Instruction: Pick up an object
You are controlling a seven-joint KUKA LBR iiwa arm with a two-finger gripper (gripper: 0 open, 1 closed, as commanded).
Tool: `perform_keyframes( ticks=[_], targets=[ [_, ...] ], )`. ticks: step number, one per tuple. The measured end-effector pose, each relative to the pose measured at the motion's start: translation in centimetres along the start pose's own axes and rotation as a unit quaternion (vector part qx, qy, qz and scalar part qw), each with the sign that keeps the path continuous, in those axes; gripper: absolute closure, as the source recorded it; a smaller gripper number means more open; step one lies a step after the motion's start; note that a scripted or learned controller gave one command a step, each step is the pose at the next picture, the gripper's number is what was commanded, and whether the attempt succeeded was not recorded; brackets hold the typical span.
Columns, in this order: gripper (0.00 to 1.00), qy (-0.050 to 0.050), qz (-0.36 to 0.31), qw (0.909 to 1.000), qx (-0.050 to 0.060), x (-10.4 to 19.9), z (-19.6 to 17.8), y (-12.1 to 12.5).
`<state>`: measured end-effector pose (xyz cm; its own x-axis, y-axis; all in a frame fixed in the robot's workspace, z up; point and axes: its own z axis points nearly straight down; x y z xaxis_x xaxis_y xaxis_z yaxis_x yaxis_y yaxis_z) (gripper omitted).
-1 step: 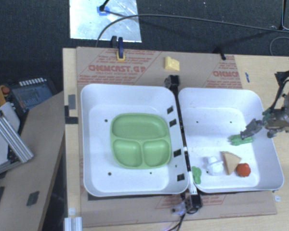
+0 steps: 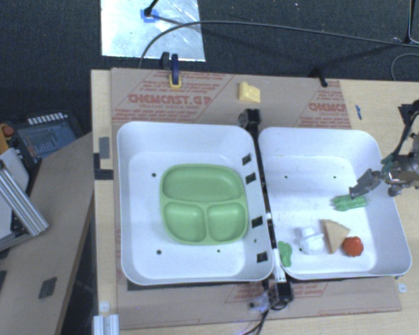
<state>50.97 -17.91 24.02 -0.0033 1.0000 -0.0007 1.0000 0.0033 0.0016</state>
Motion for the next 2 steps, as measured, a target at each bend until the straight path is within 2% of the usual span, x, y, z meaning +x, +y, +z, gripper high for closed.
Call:
perform_keyframes(
  ticks=[2],
  targets=[
    [0.00, 0.001, 0.001, 1.0000, 0.002, -0.2, 9.2, -1.3]
  ],
)
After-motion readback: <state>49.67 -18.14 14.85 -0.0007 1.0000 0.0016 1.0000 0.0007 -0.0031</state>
